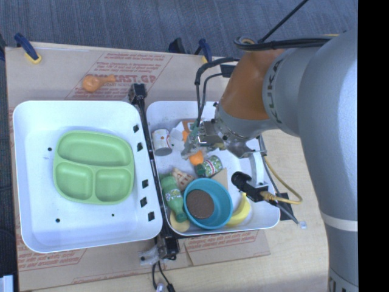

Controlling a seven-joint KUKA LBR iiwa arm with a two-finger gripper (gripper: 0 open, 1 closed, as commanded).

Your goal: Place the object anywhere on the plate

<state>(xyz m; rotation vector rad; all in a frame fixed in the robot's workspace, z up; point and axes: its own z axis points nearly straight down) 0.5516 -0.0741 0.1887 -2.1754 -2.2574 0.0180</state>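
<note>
Orange toy piece [92,83] lying loose on the brown cardboard sheet [130,66] behind the left bin. Blue clamps at the cardboard's far edge: one at the left corner [27,47], one near the middle [203,46]. Black clips [137,92] along the seam between bins. Yellow cable [285,193] curling off the bench at right

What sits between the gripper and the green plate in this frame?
In the camera view, a small can and the two bins' adjoining walls lie between the gripper and the green plate.
</note>
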